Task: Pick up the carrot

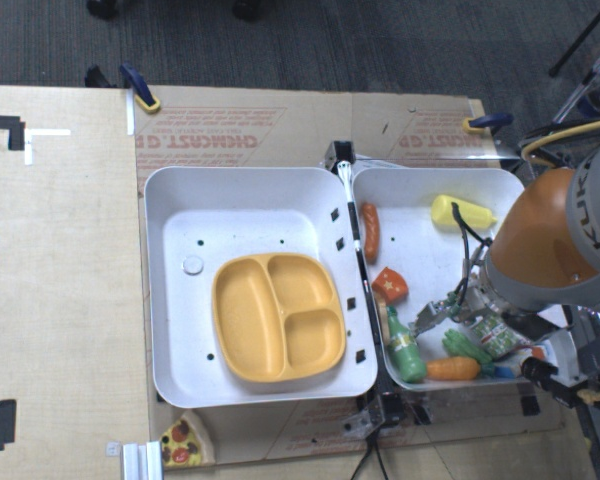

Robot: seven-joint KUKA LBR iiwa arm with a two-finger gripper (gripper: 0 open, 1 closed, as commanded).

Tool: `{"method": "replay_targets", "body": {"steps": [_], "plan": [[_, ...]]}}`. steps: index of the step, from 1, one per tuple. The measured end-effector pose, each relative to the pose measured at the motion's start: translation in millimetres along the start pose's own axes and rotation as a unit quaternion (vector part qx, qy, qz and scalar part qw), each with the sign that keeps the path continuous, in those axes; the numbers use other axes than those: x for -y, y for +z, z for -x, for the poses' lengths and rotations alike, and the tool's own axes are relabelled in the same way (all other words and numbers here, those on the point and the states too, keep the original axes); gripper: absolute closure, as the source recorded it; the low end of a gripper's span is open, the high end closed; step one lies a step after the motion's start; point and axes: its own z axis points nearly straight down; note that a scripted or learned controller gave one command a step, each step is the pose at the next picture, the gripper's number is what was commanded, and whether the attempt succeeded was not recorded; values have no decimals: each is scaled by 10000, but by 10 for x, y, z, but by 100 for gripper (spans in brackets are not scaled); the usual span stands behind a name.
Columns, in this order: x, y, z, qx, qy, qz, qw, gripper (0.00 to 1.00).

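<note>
**A:** Two shallow white bins side by side. The left bin (170,268) holds one thing of note: a yellow-orange divided plate (278,315), smooth plastic with rounded corners and three compartments, sitting a little toward the near wall.

**B:** And a small pale disc (193,265) just off the plate's upper left corner, lying on the bin floor. The right bin (420,183) is the busy one.

**A:** Right. A reddish sausage (370,231), long and glossy, lies along the dividing wall. Below it sits a red strawberry-like piece (391,286). A yellow rounded item (459,213) lies near the far wall.

**B:** The green bottle (402,346) lies at the near left, neck pointing away from the near wall. And the carrot (453,369): orange, smooth, tapered, lying flat against the near wall, just right of the bottle's base.

**A:** There's something green (467,345) touching the carrot's upper edge, leafy or lumpy, hard to name.

**B:** The arm (540,238) comes in from the right, its orange band bulking over the bin. The gripper (450,313) hangs low over the floor, just above the carrot and the green piece.

**A:** Fingers wide or narrow?

**B:** I can't tell; the metalwork is tangled there. Nothing visibly sits between them.
</note>
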Motion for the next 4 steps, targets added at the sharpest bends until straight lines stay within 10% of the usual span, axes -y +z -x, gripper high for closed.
{"method": "replay_targets", "body": {"steps": [4], "plan": [[-190, 31, 9, -56, 654, -50, 9978, 0]]}}
